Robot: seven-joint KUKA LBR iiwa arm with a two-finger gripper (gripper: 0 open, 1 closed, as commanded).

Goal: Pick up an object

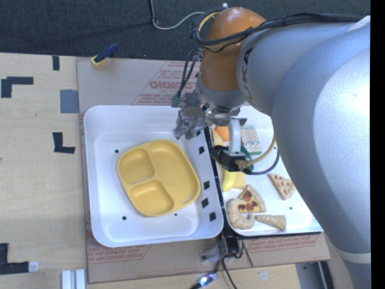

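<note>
The gripper [191,125] hangs over the back right corner of the left bin [102,161], just behind the yellow plate [158,177], and nothing can be seen in it; whether it is spread or pressed together I cannot tell. There is one yellow plate, lying flat in the left bin. It has three hollow parts and soft round corners. There are two white bins side by side. In the right bin [301,221], to the right of the plate, lie toy foods: one pizza slice [248,201], one small pizza slice [281,185], one cone piece [271,221], one yellow block [233,179] and one small packet [250,141]. The bins sit on brown cardboard [132,83] on a light wood bench [36,179]. Behind the bench is dark carpet [72,11].
</note>
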